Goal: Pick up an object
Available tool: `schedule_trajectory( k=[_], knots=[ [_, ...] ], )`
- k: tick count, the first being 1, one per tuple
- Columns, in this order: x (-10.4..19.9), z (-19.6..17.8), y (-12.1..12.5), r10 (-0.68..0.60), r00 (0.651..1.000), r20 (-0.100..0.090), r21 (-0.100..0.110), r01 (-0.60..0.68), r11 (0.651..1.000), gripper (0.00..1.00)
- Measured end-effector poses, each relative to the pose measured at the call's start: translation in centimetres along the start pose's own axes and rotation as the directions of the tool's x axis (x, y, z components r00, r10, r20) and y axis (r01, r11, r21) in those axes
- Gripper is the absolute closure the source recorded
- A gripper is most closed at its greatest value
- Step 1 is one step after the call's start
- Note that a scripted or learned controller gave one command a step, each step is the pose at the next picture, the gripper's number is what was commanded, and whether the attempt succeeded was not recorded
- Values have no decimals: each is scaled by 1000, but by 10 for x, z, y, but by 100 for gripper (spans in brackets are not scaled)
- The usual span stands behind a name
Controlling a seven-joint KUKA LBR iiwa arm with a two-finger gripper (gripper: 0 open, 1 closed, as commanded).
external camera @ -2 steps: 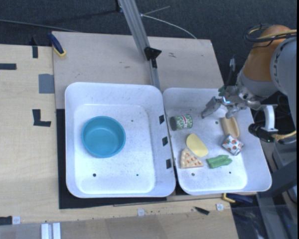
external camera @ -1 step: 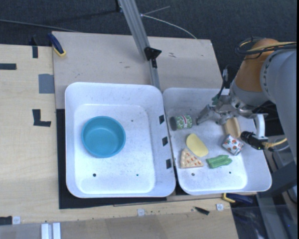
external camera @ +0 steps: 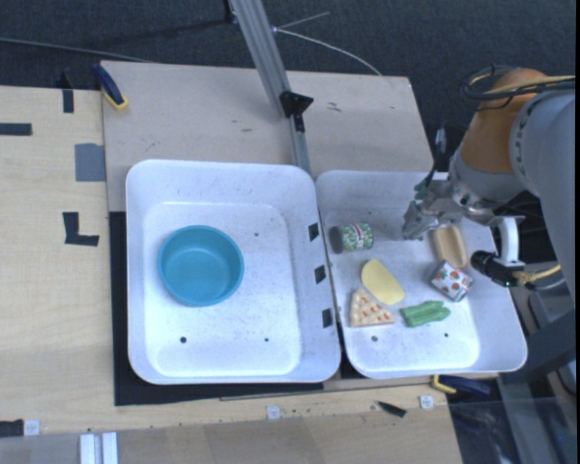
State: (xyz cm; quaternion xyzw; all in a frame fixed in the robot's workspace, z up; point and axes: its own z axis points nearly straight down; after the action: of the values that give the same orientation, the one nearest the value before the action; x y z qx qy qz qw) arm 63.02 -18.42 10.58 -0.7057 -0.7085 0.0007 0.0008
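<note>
Looking down at a slant, we see a pale wooden desk (external camera: pixel 39 259) carrying two shallow white bins side by side; the left bin (external camera: pixel 222 187) holds a round blue bowl (external camera: pixel 201 265); the right bin (external camera: pixel 493 351) holds a small green can (external camera: pixel 353 237) lying on its side, a yellow lemon-shaped piece (external camera: pixel 381 281), a waffle-patterned wedge (external camera: pixel 369 310) touching the lemon's lower edge, a green pod-like piece (external camera: pixel 424 312) just beside the wedge, a small patterned cube (external camera: pixel 451 280), and a tan oblong piece (external camera: pixel 449 245) above the cube; the grey arm enters from the right, and its hand (external camera: pixel 420 222) sits low over the bin between the can and the tan piece; we cannot tell whether it is open or closed, nor whether it grips anything.
</note>
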Motion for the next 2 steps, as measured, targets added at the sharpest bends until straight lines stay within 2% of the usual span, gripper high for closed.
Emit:
schedule_trajectory(
  k=[1, 2],
  knots=[
    [8, -60, 2, 2, 1000, 1, -5, -2, 1000, 100],
    [1, -111, -5, 2, 1000, 1, -4, -2, 1000, 100]
  ],
)
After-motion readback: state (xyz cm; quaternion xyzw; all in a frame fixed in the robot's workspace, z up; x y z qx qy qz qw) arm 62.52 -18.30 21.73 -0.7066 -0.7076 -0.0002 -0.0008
